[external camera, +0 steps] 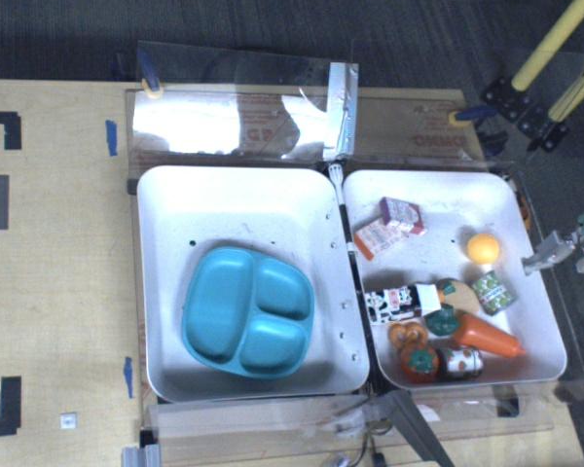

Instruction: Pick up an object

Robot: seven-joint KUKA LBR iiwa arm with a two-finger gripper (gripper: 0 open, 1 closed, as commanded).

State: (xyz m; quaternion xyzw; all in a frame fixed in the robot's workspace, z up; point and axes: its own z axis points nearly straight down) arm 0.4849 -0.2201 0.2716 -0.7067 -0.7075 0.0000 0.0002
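Objects for picking lie in the right bin, and none is yet lifted. Going left to right, the left bin carries a blue divided tray, lying flat in its near half. Across the shared wall, the right bin bears a small pink-and-white carton in its far left part. Nearer lie a black-and-white cow-print box, a pretzel and a red tomato-like toy. A small can lies on its side just beside that toy, and an orange carrot rests with its long axis running left to right, tip toward the right wall. A small orange ball sits apart from the cluster, with a green packet near it. The gripper hangs at the right rim; whether it is parted or closed cannot be told, and nothing shows in it. The ball lies just left of it, so it seems the nearest candidate.
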